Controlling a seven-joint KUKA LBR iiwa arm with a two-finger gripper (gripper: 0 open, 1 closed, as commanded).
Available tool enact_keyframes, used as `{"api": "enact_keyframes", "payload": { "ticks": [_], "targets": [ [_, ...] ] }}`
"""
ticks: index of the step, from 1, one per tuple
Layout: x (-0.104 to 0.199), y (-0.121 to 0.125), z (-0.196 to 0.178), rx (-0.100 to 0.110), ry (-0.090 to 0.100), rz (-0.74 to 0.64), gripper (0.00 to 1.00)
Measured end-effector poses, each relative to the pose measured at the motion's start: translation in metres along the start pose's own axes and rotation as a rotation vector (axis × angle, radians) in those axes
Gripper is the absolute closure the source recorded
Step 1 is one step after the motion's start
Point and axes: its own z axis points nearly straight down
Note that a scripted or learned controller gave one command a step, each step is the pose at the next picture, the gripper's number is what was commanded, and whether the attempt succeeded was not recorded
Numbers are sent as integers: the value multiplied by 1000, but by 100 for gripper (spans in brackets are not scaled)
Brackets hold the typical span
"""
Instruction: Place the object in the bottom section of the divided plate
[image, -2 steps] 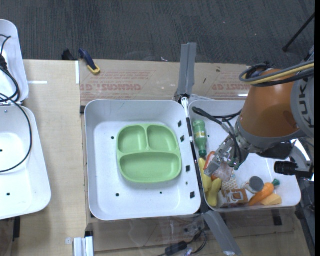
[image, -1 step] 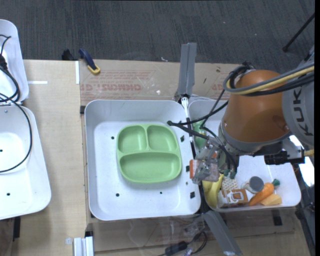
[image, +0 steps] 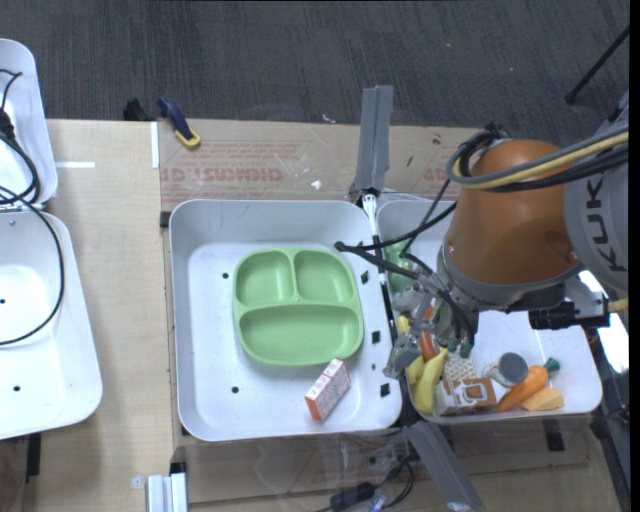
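A green divided plate (image: 297, 305) lies in the left bin (image: 200, 330), with its one wide section (image: 297, 337) on the near side and two smaller sections behind it. Nothing lies on the plate. A small orange and white box (image: 328, 388) rests on the bin floor just below the plate's lower right corner. My gripper (image: 427, 338) hangs under the orange wrist over the left part of the right bin (image: 585, 395), low among the toy foods and right above a yellow banana (image: 430, 375). The wrist and cables hide how the gripper stands.
The right bin holds a carrot (image: 523, 388), a cheese wedge (image: 546, 401), a patterned cracker box (image: 468, 390), a grey round piece (image: 512, 366) and something green (image: 400, 268) at the back. A grey post (image: 375, 140) stands behind the wall between the bins.
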Motion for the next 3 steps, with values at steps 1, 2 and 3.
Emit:
{"api": "enact_keyframes", "payload": {
  "ticks": [1, 2, 3],
  "targets": [
    [-2, 0, -6, 1, 4, 6, 100],
    [20, 63, 13, 3, 6, -169, 100],
    [-3, -13, 27, 3, 6, -49, 100]
  ]
}}
